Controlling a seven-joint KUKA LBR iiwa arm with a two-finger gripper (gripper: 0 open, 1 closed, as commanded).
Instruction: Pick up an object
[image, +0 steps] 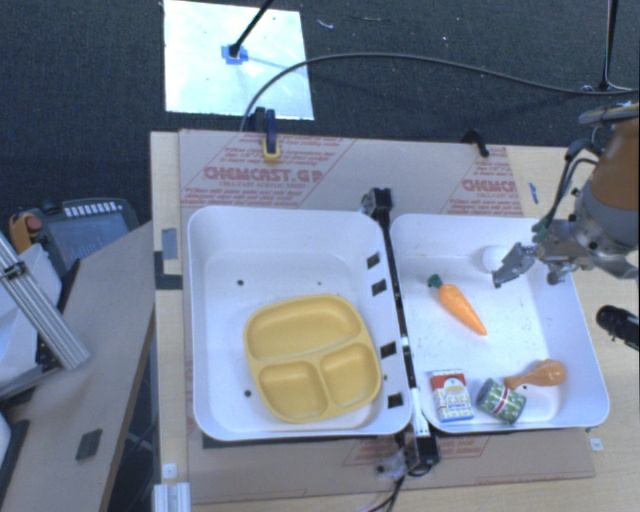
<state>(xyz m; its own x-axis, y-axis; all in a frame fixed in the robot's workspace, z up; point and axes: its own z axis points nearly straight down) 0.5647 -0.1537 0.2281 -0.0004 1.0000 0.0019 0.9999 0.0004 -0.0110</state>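
White plastic bins sat side by side on the surface, a cardboard sheet with red lettering beneath them, as the grey arm reached in from the right. Its claw hung over the upper right part of the right bin, with one finger pointing left toward a small white object near the bin's back wall; the other finger seemed to sit further right, but whether the claw was spread or pressed together could not be told, and nothing was seen between the fingers. An orange carrot with a green top lay tilted on the bin floor, below and to the left of the claw and apart from it. Along the bin's front edge stood a row of three items: a small red and white carton, a green can on its side just beside it, and a tan drumstick-shaped toy touching or nearly touching the can. The left bin held a yellow tray with three compartments, resting toward the front. A black divider with clips ran between the two bins. A yellow clamp gripped the cardboard's far edge, and a grey pendant lay at the left.
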